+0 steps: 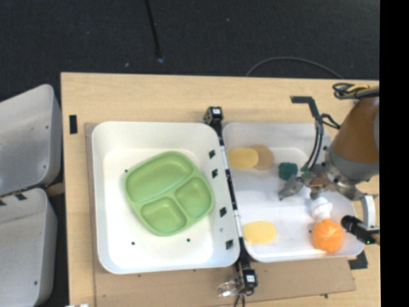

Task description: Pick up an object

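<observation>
Scattered loose across the right bin (268, 251), presumably as candidates for picking: orange ball (328, 235), two yellow pieces (259, 232), small teal object (287, 169). Green divided plate (169, 192) alone in the left bin (102, 235). Reaching in from the right, wrist lowered, gripper (295, 185) just below the teal object; state of jaws impossible to tell.

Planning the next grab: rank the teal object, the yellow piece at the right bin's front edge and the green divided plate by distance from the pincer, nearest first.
Seen from the camera view, pincer in the right bin:
1. Teal object, just behind the pincer.
2. Yellow piece, at the right bin's front, toward the divider.
3. Green divided plate, across the divider in the left bin.
</observation>
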{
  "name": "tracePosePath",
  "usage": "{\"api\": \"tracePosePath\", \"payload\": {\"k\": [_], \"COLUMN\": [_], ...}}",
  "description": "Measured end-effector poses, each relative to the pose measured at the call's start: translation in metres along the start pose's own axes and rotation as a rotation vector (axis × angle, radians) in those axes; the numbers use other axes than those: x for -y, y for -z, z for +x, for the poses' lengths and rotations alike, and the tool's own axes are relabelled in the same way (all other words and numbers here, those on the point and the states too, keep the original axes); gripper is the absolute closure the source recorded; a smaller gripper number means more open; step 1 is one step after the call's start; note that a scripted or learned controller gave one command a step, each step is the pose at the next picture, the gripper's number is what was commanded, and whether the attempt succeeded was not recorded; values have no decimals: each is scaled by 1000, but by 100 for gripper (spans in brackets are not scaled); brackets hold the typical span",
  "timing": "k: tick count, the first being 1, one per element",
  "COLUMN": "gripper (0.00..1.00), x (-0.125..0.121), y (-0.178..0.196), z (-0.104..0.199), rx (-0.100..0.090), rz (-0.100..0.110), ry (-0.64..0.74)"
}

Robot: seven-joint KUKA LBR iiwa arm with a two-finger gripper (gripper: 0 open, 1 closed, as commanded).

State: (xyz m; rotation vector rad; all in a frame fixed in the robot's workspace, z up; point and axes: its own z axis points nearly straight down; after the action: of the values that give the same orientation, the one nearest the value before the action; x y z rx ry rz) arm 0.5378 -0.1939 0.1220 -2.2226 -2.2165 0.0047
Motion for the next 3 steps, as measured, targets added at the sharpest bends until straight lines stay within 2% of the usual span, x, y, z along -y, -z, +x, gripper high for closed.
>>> {"api": "tracePosePath", "payload": {"k": [1,2,3], "gripper": [100,100,100], "x": [-2,-2,-3], "y": [14,78,96], "z": [-2,-5,-6], "rx": [2,3,1], "rz": [-8,-11,-8], "ry": [-5,4,6]}}
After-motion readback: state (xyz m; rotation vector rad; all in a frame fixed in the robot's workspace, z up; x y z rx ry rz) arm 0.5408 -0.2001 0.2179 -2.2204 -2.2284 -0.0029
